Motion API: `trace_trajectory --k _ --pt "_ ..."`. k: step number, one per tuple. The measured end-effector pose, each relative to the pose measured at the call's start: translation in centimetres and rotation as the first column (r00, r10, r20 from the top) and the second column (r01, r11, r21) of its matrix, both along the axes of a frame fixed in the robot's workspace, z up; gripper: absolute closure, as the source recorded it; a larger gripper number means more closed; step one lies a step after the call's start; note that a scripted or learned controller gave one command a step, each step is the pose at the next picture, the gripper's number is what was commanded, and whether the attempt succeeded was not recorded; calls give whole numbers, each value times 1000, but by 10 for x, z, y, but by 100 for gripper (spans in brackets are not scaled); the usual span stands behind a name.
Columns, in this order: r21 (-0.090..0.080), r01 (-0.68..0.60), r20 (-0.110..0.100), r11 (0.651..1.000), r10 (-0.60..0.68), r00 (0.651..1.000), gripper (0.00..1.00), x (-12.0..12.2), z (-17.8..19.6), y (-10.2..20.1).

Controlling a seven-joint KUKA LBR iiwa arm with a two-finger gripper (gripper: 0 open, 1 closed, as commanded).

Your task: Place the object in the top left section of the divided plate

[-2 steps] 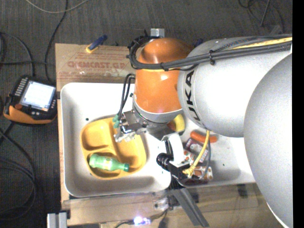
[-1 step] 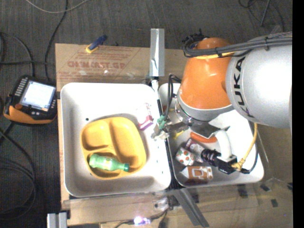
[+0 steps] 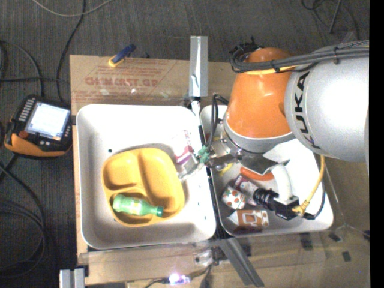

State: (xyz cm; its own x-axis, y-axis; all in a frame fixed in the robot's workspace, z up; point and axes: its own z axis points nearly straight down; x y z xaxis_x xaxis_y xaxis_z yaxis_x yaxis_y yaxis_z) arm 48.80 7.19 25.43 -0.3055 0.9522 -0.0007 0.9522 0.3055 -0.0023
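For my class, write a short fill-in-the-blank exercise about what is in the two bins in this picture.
1. The divided plate in the left bin is ____ in colour.
2. The green bottle lies in the plate's ____ section.
3. The arm's band above the wrist is ____.
4. The gripper is over the plate's ____ edge.

Missing words: yellow; bottom; orange; right

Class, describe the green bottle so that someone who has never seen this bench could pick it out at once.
Start at the left white bin, which holds a yellow divided plate. In the plate's lower section lies the green bottle, on its side with its neck pointing right. It is the only green thing in that bin; the packets and toys sit in the right bin.
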Motion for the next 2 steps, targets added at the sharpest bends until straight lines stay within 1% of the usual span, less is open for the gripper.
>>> trace_trajectory --k 1,2 --pt "1 -82 -2 997 82 997 0 -5 -72 -75" --pt "3 -65 -1 998 65 998 0 26 -72 -68"
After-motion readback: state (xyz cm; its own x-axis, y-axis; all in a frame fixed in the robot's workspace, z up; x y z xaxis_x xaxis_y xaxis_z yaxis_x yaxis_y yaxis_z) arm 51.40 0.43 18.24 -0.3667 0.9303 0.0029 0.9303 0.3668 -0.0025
